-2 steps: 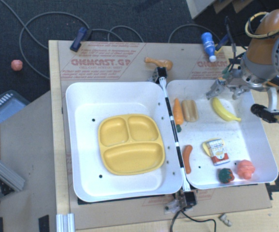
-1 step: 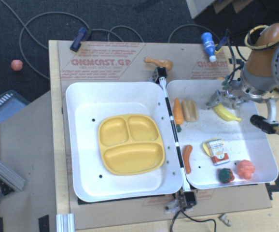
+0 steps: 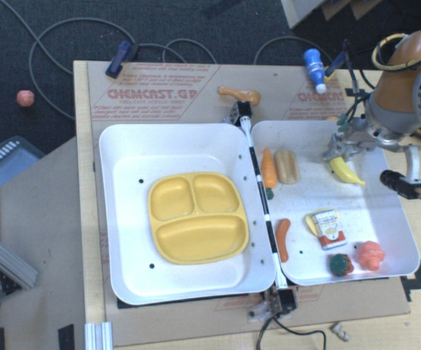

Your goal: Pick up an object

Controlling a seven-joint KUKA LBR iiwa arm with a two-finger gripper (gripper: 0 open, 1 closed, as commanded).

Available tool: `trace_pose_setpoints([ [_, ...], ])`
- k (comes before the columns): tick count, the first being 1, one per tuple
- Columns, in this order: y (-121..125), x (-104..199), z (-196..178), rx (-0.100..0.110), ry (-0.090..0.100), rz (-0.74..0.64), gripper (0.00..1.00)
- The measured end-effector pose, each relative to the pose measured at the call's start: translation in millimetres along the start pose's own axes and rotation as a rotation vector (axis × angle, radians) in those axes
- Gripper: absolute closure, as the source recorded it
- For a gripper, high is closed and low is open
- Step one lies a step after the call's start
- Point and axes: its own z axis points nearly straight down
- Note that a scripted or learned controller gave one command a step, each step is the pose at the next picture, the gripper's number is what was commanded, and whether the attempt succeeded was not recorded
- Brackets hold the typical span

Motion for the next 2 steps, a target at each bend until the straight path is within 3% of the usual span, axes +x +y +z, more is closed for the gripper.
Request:
trace_pose_setpoints([
  [1,17,84,-86,-0.002,0.001,-0.003,1.00],
  [2,-45,148,-140,0.003,0.002,-0.002,1.00],
])
